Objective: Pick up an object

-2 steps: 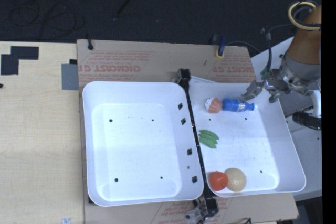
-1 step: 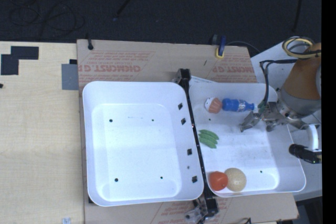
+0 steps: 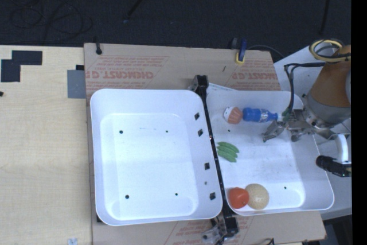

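A small blue plastic bottle (image 3: 257, 115) with a clear neck lies on its side in the right-hand shallow white bin (image 3: 312, 195), toward the bin's far side. Touching the bottle's left end is a small orange-and-white rounded toy (image 3: 232, 115). Just right of the bottle, the robot's gripper (image 3: 281, 128) is low over the bin floor; its dark fingers look spread apart, holding nothing. Nearer the camera than the bottle lie a green leaf-shaped piece (image 3: 227, 151), a red ball (image 3: 238, 198) and a cream ball (image 3: 257, 196). This looks like the approach step: the fingers must next line up around an object, probably the bottle, and close.
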You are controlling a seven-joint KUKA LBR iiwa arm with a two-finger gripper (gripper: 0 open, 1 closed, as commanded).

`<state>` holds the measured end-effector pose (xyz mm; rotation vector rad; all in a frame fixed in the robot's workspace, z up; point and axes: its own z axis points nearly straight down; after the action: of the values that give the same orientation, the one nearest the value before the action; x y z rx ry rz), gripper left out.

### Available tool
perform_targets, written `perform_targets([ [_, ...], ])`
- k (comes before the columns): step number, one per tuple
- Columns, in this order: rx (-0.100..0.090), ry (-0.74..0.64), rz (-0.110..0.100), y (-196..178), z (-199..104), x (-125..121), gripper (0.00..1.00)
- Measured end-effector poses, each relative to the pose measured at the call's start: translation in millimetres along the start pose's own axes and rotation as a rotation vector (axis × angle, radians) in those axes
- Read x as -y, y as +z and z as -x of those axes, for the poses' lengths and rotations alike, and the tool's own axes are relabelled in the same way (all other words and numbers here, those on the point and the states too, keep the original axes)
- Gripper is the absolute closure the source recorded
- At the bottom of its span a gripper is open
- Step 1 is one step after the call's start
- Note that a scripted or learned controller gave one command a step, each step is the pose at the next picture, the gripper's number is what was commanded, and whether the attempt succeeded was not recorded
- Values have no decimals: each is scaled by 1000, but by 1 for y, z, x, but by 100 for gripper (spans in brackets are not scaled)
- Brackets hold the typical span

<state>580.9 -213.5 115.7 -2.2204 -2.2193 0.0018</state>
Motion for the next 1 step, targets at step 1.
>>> perform_targets([
  [1, 0, 0, 0, 0, 0, 0, 0],
])
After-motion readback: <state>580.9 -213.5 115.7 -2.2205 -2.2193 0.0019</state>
